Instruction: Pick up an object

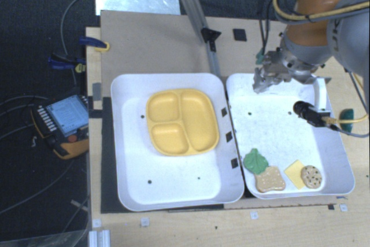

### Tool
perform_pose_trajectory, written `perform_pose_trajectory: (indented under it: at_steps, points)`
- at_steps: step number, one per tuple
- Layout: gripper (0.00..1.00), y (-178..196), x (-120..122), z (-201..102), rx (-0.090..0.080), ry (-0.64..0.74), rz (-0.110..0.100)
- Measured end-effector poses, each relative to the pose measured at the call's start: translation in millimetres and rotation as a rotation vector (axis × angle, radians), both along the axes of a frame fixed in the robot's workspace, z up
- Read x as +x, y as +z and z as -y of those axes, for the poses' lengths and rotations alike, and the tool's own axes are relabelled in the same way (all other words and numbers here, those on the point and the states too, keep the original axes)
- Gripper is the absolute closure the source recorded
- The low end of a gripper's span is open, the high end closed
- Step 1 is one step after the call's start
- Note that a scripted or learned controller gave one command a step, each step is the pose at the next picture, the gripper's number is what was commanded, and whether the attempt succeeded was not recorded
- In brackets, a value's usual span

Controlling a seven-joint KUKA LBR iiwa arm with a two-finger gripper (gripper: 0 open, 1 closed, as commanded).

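Observation:
Several toy food pieces lie at the near end of the right bin (272, 124): a green leaf (255, 161), a slice of toast (270, 180), a yellow cheese square (295, 173) and a round cookie (311, 176). My gripper (263, 83) hangs over the far left corner of that bin, well away from the food. Nothing shows between its fingers.
A yellow three-compartment plate (181, 122) sits in the left bin (167, 182). A black cable end (308, 112) juts over the right bin's right wall. A metal pole (193, 3) slants down toward the gap between the bins. Clamps and a handheld pendant (63, 121) lie left of the bench.

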State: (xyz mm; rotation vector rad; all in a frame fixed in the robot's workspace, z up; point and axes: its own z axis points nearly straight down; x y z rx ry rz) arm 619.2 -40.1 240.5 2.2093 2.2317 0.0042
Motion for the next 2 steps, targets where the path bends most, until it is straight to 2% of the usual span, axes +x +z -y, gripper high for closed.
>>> perform_pose_trajectory:
  at_steps: [1,2]
  points:
    - [1.00,-12.0,4.4,-54.7,0.000,-0.001,-0.001]
    - [1.00,-4.3,7.3,-110.4,0.001,0.000,0.000]
